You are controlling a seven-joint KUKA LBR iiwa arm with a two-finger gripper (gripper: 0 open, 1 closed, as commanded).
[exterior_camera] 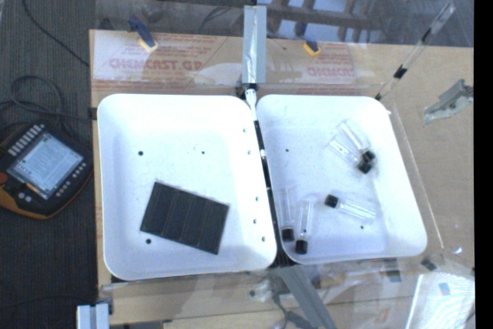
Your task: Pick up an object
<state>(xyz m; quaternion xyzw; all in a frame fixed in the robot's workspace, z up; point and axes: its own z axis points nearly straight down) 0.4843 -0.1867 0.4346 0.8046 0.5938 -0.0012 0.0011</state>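
A dark, flat rectangular panel (185, 217) lies in the lower part of the left bin (123, 127). In the right bin (308, 115) lie several clear vials with black caps. Two vials (351, 142) lie together near the upper right, their caps pointing down-right. A single vial (350, 206) lies below them on its side. Two more vials (295, 218) lie side by side near the bin's lower left corner, caps toward the front edge.
A teach pendant (42, 169) rests on the floor to the left of the bench. A clear panel with a metal post (254, 42) and clamps (142, 33) stands behind the bins. A grey bracket (451, 100) sits at the right edge.
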